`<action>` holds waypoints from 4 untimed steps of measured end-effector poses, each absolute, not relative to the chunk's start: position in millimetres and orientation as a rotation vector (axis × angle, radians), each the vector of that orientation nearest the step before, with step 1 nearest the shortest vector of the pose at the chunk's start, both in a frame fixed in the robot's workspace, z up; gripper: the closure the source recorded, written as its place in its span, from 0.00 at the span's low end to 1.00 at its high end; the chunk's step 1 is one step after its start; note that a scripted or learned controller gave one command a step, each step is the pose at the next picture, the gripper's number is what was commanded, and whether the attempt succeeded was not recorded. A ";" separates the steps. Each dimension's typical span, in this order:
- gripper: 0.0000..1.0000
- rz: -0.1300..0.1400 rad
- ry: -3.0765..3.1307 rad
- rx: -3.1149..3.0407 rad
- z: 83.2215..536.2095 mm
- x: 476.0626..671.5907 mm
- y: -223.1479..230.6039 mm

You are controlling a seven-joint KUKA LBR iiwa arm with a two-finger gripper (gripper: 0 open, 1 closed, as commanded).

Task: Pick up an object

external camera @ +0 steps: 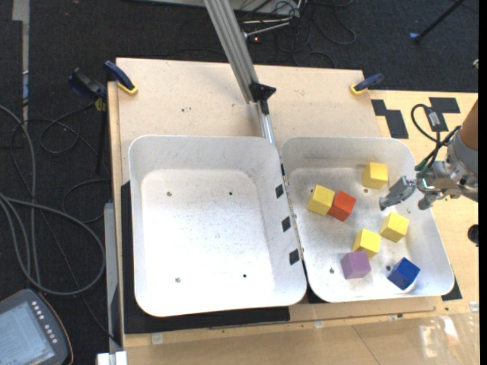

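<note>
The pincer [409, 192] is hovering open and empty over the right bin [426, 226], above a yellow cube [394, 226]; descending off-centre risks nudging it aside.

In the right bin we see seven small blocks: four yellow ones [375, 174] [321, 200] [394, 226] [367, 241], an orange-red one [343, 205] touching a yellow, a purple one [355, 265], and a blue one [404, 273] near the front corner.

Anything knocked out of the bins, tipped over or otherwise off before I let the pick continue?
Nothing stands out. All seven blocks lie inside the right bin; the orange block touches a yellow block. The gripper hangs over that bin's right side.
</note>
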State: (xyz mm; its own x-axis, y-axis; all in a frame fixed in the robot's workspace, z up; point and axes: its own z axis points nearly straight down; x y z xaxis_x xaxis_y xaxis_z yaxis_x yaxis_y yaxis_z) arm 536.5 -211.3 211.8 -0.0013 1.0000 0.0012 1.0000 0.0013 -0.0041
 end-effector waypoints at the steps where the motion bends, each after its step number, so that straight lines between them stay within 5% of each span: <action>1: 0.00 0.000 -2.223 -2.220 213.9 537.5 -211.3; 3: 0.00 -0.011 -2.237 -2.236 124.4 540.7 -214.4; 4: 1.00 -0.012 -2.239 -2.239 133.0 541.5 -214.8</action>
